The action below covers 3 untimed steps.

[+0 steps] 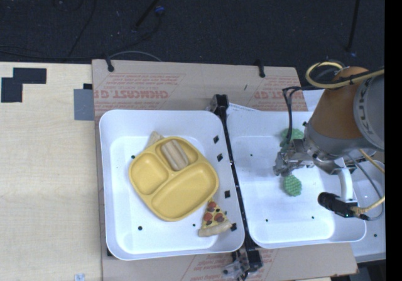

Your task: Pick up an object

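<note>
The step in hand looks like closing in on a grasp, and to do it well the claw [290,165] should settle squarely over 1 object, come straight down and close only once the object sits between its tips, clear of the bin wall. The grey arm with the orange band [342,116] reaches in from the right and hangs over the right white bin [264,223] on the desk. A small green bumpy toy [292,185] lies on that bin's floor just below and slightly right of the claw's tip, very near it; whether they touch I cannot tell. A second green piece [293,135] peeks out just above the claw, partly hidden. How far the claw is open I cannot tell, and nothing visibly sits inside it. The left white bin [119,148] holds a yellow 3-compartment plastic plate [173,179] and a toy pizza slice [215,220].
</note>
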Tool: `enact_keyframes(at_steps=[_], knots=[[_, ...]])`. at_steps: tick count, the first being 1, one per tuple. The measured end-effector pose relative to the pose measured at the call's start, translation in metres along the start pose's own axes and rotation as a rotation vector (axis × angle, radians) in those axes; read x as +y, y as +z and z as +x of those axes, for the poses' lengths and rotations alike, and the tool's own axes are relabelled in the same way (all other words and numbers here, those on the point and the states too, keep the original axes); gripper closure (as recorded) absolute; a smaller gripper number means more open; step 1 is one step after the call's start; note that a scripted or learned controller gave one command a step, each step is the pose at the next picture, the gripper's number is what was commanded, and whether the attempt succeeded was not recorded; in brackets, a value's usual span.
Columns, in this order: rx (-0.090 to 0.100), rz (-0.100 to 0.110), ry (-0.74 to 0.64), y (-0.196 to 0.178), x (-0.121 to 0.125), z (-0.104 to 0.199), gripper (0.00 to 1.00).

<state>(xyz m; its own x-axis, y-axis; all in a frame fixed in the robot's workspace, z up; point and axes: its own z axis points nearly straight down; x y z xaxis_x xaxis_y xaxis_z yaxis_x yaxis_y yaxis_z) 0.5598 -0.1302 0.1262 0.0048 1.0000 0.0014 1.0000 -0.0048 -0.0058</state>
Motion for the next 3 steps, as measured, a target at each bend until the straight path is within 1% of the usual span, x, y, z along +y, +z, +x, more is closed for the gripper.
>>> enact_keyframes(at_steps=[1,2,3], knots=[[-0.001,-0.008,-0.006,-0.060,-0.004,0.005,1.00],[-0.002,-0.009,-0.007,-0.122,-0.008,0.009,1.00],[-0.002,-0.008,-0.006,-0.161,-0.007,0.008,1.00]])
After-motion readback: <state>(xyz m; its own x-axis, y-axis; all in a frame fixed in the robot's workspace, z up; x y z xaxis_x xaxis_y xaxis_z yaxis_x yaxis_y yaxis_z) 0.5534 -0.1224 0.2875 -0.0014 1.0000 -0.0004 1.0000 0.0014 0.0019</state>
